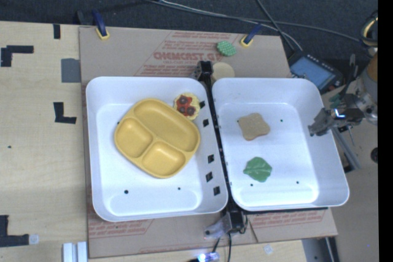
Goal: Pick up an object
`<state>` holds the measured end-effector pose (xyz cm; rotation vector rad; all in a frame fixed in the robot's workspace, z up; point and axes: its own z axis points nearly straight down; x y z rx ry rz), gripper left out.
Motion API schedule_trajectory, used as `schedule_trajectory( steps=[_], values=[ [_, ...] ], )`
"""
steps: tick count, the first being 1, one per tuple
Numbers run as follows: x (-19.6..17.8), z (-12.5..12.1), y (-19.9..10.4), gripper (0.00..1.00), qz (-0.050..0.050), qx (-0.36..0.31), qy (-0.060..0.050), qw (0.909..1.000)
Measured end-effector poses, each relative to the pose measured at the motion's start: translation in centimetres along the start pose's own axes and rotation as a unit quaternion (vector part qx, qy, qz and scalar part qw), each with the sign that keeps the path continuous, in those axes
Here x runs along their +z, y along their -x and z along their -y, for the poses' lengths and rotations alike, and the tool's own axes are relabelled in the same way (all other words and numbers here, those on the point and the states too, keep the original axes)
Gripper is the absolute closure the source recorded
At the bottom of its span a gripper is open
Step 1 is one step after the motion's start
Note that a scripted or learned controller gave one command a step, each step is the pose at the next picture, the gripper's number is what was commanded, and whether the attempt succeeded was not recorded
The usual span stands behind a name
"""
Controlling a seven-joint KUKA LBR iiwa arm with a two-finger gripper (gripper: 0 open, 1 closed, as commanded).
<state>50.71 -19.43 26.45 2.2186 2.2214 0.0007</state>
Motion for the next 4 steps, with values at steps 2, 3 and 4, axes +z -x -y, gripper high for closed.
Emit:
schedule_trajectory(
  steps=[2, 3, 4],
  values=[
    [1.4, -0.3, -10.8, 1.0, -0.001, -0.002, -0.002, 1.0],
    [1.3, -0.2, -17.1, 1.0, -0.002, -0.003, -0.002, 1.0],
    [2.4, -1.0, -21.8, 1.0, -0.001, -0.002, -0.002, 1.0]
  ],
)
